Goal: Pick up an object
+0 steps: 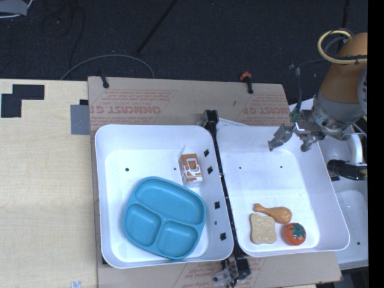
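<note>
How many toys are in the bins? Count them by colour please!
Blue: 1, the tray
Orange and white: 1, the carton
Brown: 1, the drumstick
Tan: 1, the bread
Red: 1, the tomato
Total: 5

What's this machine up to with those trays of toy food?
A robot arm reaches in from the right, and its gripper hovers over the back of the right bin, holding nothing. Its job is to pick something up. At the front of that bin lie a toy drumstick, a bread slice and a tomato. The left bin holds a blue divided plate and a small carton.
</note>
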Controlling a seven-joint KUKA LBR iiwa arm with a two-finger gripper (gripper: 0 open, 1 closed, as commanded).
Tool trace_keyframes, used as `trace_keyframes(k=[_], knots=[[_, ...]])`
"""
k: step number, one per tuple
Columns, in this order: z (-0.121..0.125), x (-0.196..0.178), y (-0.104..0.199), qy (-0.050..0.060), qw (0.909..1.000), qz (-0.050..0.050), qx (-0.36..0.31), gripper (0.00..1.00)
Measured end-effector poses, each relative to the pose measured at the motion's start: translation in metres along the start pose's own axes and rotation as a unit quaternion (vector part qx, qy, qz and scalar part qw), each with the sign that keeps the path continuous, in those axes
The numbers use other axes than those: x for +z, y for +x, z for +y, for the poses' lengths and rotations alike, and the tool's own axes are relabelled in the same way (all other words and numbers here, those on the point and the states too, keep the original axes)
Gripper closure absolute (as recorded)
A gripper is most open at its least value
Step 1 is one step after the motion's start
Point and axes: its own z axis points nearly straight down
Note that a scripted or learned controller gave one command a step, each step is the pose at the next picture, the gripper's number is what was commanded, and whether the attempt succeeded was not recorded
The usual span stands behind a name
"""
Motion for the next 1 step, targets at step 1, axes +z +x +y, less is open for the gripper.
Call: trace_keyframes(k=[1], knots=[[0.0029,-0.0073,-0.0002,-0.006,1.0,-0.001,-0.001,0.0]])
